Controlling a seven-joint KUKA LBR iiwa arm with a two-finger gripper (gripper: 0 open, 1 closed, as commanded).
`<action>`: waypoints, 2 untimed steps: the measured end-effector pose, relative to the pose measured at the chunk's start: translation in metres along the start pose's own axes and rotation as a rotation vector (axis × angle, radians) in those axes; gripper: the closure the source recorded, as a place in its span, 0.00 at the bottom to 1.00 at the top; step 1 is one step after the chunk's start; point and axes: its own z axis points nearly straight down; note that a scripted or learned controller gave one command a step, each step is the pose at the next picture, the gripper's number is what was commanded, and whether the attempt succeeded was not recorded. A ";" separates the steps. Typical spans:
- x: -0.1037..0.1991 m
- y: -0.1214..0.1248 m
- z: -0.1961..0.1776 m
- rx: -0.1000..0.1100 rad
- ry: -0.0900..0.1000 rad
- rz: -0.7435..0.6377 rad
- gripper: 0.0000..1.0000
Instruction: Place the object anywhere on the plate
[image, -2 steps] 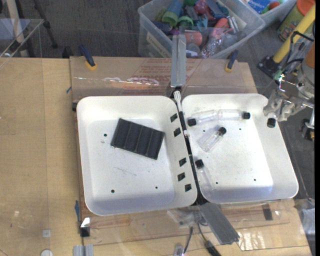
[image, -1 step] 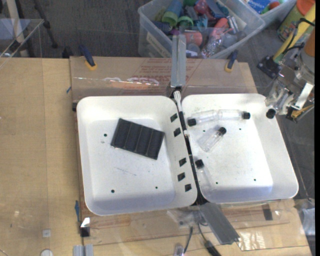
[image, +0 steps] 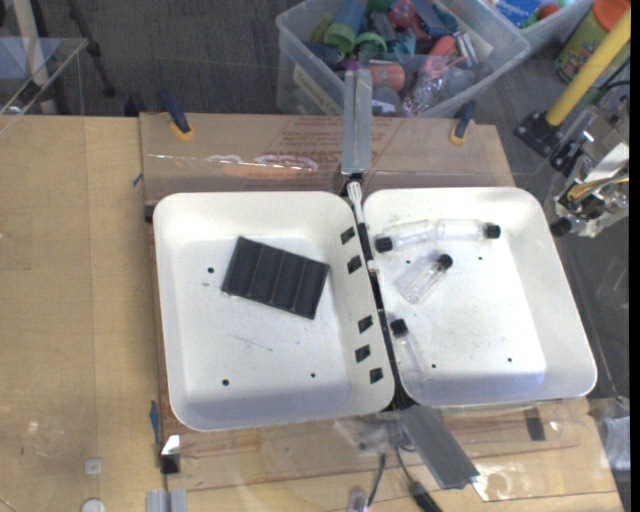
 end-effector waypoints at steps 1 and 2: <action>0.000 0.000 0.000 0.001 0.000 0.000 0.00; 0.002 -0.001 -0.010 0.000 -0.002 -0.007 1.00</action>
